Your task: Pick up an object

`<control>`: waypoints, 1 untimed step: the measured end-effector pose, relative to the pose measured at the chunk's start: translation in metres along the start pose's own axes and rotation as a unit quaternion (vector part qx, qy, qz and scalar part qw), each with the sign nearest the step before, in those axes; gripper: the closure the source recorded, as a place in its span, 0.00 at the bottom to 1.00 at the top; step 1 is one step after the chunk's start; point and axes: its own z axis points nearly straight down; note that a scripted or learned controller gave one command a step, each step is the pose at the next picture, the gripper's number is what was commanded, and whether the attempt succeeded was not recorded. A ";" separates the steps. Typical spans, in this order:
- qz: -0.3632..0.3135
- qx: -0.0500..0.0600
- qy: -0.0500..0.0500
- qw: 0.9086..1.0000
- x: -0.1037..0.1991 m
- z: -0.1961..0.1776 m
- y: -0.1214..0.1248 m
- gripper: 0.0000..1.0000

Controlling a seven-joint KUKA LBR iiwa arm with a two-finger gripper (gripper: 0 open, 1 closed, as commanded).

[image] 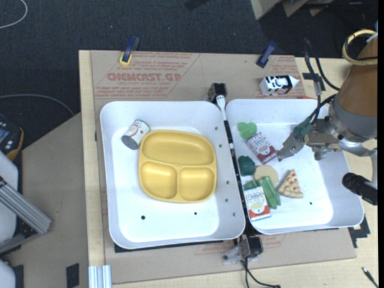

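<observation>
Currently the gripper (292,147) is being held open over the right bin (336,212), near its centre, beside the snack packet (261,147); light and crinkly, it is best pinched across its flat middle

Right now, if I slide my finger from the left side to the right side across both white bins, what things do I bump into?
Small can → yellow divided plate → pizza slice → gripper.
</observation>
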 end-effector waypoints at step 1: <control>-0.001 -0.006 -0.001 1.000 0.000 -0.006 0.002 0.00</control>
